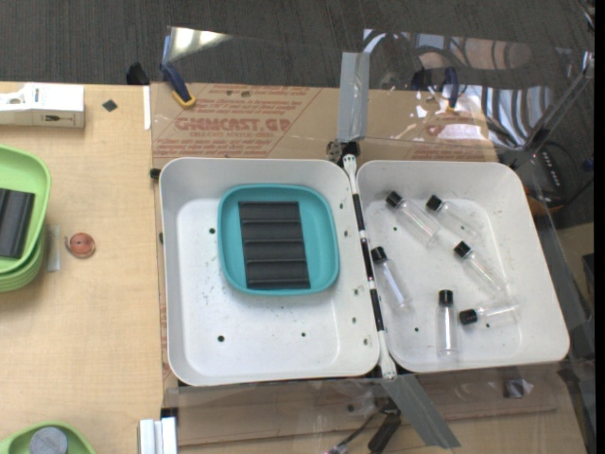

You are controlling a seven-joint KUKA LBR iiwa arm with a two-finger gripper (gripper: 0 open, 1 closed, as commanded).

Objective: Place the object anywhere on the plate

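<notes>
Table (85,348), light wood, is seen carrying two shallow white bins side by side. Left bin (189,339) is noted to hold a teal plate (232,253) with a dark ribbed insert (275,244) set in its middle. Right bin (539,339) is noted to hold six clear vials with black caps, scattered and lying flat: one (409,214) near the top left, one (445,336) near the front. All vials are seen apart from the plate. State of the hand cannot be told.
</notes>
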